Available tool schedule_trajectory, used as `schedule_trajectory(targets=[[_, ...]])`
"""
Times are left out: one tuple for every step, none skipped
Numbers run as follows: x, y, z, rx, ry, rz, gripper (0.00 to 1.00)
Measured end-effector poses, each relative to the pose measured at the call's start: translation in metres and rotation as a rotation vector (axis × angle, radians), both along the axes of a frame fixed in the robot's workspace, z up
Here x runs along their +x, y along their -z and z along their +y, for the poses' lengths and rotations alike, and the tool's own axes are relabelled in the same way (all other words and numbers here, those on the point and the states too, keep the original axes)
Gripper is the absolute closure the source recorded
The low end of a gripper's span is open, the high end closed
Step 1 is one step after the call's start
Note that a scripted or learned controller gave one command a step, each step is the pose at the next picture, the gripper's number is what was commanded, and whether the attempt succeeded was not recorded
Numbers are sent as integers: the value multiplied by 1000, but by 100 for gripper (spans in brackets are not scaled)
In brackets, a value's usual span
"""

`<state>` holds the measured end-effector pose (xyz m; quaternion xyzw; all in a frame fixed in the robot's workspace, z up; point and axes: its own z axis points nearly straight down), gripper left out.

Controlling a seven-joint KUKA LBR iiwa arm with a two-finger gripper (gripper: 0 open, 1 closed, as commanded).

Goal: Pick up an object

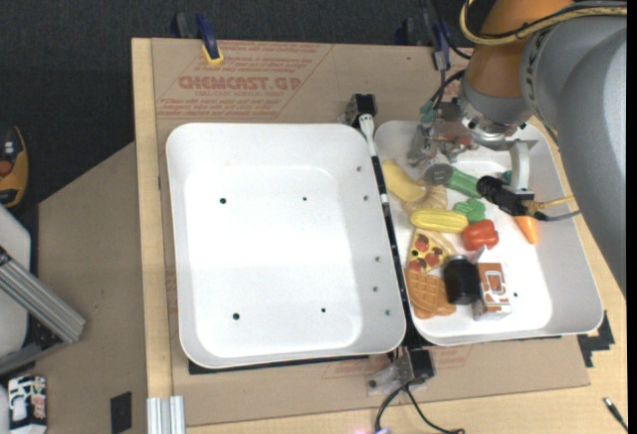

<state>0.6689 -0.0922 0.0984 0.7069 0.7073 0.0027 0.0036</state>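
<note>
While the left bin (279,243) lies bare, toy food – a banana (402,182), corn (439,220), a tomato (480,234) – crowds the right bin (567,298), and the gripper (434,151) hangs over its far end, finger state impossible to tell.

"CHEMCAST G P" on brown board (244,81)

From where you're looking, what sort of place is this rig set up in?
Probably a robotics lab test bench: a clamped board holds two white bins, toy food fills the right bin, and cables trail off the front edge.
</note>
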Motion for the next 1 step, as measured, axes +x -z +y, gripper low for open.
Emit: schedule_trajectory(targets=[[0, -94, 45, 2, -5, -3, 100]])
